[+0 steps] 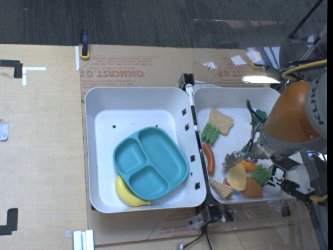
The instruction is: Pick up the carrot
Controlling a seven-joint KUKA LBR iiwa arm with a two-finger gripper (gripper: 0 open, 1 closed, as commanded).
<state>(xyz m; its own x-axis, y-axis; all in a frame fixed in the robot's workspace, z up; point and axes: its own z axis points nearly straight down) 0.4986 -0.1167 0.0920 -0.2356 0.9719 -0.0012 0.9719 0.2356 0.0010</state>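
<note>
The carrot lies near the front right of the right bin, an orange stub with a green leafy top pointing up and back. My gripper hangs low over the middle of that bin, just left of and behind the carrot, above a pale yellow piece. A small orange bit shows right beside the gripper's tip. Nothing is visibly held. The arm's orange band covers the bin's right side.
The right bin also holds a red sausage, a green leafy piece, a toast slice and a tan wedge. In the left bin lie a teal divided plate and a banana.
</note>
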